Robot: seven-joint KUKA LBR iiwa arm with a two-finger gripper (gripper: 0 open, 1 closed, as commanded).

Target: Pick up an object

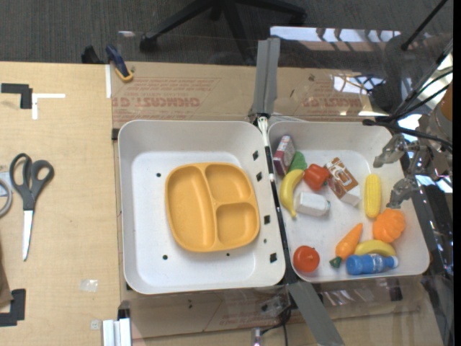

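Note:
The right bin (421,262) holds several toy foods: a banana (289,190), a red pepper (315,176), a brown and white carton (343,179), a white block (312,205), a yellow corn cob (372,195), an orange pumpkin-like piece (390,225), a carrot (349,240), a tomato (306,259) and a blue bottle (371,264). My gripper (396,171) hovers over the bin's right side, just right of the corn cob. It is open, with nothing between its fingers.
The left bin (137,215) carries a yellow divided plate (212,206). Scissors (29,186) lie on the wooden bench at far left. A blue clamp (119,62) sits at the bench's back edge. Cables hang near the arm at right.

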